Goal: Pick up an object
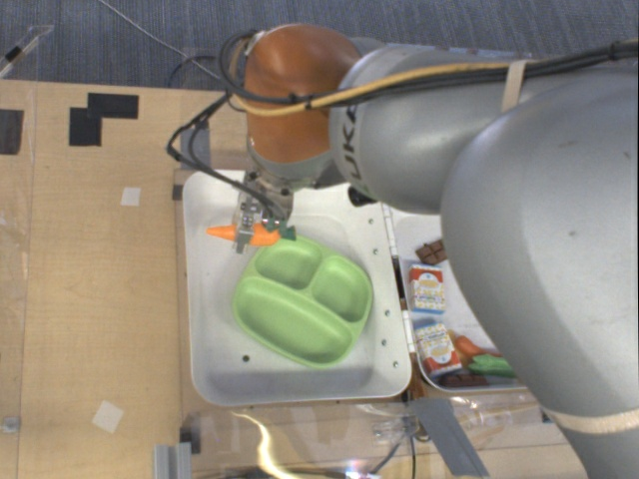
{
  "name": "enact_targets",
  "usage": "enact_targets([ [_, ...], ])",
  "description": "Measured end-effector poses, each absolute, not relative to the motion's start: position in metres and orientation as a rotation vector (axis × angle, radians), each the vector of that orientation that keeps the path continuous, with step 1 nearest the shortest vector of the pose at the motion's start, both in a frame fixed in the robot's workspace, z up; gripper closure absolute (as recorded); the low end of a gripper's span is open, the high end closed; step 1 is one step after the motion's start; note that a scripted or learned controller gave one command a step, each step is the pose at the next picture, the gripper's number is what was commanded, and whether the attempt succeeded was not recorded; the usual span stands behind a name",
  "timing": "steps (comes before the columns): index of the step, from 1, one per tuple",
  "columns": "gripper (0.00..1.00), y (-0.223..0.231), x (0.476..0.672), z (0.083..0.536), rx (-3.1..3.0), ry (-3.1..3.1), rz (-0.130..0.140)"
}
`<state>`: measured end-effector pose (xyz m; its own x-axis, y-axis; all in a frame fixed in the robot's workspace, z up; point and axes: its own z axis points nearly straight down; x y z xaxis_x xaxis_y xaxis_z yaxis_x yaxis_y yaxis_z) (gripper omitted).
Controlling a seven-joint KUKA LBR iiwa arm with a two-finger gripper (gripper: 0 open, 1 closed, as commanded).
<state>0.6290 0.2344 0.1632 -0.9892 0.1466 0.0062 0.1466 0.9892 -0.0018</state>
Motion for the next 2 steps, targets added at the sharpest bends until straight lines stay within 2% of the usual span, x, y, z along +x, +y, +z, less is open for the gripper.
enact_targets([
  [1,1.00,0.234,0.651,0.267,-0.410,-3.132,-0.015],
  [2,1.00,0.234,0.660,0.363,-0.621,-3.096,-0.014],
])
